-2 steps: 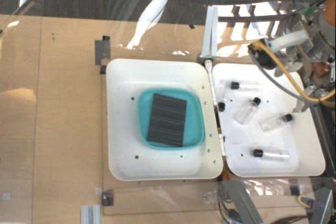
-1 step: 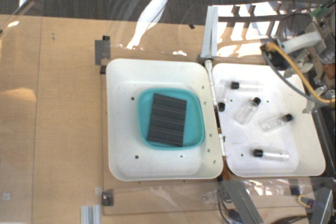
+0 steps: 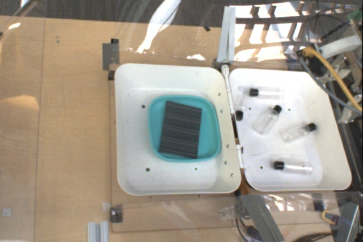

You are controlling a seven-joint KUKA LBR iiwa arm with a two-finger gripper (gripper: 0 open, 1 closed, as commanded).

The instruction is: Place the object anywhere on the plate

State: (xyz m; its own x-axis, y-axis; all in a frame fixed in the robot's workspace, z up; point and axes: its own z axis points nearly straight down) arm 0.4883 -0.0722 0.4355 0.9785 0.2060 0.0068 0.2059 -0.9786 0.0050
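On the left white bin [image 3: 130, 173], one dark ribbed rectangular block [image 3: 180, 128] lies on one teal plate [image 3: 211, 139]; four clear black-capped vials [image 3: 292, 166] lie in the right bin [image 3: 334, 178]; the hand's state I cannot tell.

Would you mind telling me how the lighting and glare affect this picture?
In the camera view, sunlight throws bright streaks across the bench top above the bins; the right bin is glare-washed, so the clear vials nearly vanish except for their black caps; the teal plate and dark ridged block in the left bin stay sharp.
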